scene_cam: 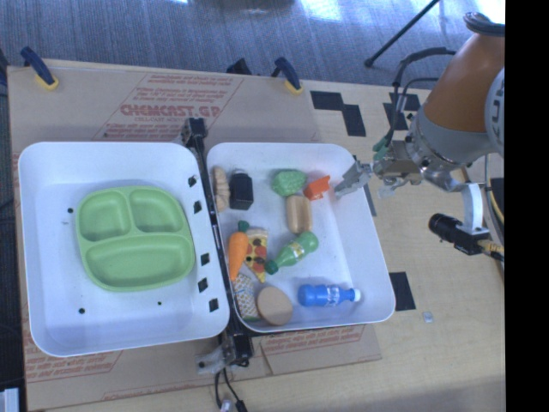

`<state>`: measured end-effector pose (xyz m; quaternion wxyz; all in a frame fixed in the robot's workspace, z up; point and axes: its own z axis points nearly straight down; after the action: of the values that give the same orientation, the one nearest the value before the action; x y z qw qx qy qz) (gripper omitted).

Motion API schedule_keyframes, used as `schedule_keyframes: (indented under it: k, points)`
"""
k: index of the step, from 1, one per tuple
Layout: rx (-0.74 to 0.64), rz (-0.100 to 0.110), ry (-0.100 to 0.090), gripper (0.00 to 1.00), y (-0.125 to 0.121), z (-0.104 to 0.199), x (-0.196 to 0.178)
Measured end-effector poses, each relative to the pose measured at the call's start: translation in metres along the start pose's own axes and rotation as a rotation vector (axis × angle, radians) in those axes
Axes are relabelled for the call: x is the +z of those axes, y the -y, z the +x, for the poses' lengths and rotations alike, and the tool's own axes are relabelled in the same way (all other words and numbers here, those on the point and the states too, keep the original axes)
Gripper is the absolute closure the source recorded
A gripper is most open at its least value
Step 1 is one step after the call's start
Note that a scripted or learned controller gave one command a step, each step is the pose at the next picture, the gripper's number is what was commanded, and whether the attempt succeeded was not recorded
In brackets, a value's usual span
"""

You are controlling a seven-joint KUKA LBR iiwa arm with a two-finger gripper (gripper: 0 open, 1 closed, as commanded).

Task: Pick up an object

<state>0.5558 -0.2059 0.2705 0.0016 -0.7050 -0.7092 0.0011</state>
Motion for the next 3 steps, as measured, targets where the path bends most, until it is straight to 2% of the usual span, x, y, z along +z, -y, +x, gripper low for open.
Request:
schedule_keyframes:
  k: [1,2,3]
  points:
    - [-0.003,0.005,-0.002,0.0,-0.011,0.021,0.163]
    - [-0.001,0.002,-0.001,0.0,0.033,0.055,0.18]
    - [-0.005,0.002,0.0,1.0,0.032,0.055,0.169]
